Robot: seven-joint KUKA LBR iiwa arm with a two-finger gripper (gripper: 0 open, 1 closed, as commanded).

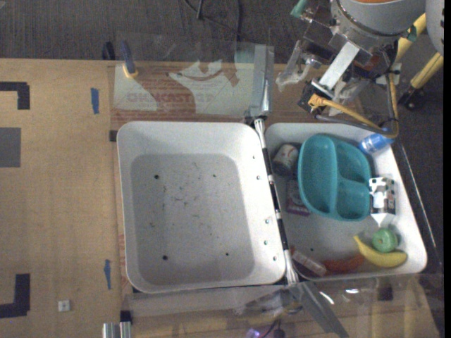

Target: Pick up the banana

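Bench (56, 189), arm (366, 13) above right bin (416, 210)

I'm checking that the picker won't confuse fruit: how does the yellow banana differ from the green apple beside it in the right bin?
The yellow banana is long and curved, lying flat along the bin's near wall; the green apple is round and compact. The banana is yellow with a darker tip, the apple green. The banana spans more floor than the apple. Both sit in the right white bin's near right corner, touching.

Glossy teal plastic tray (335, 177), smooth matt white bins (189, 136), matt cardboard-like bench (56, 189) w/ blue tape
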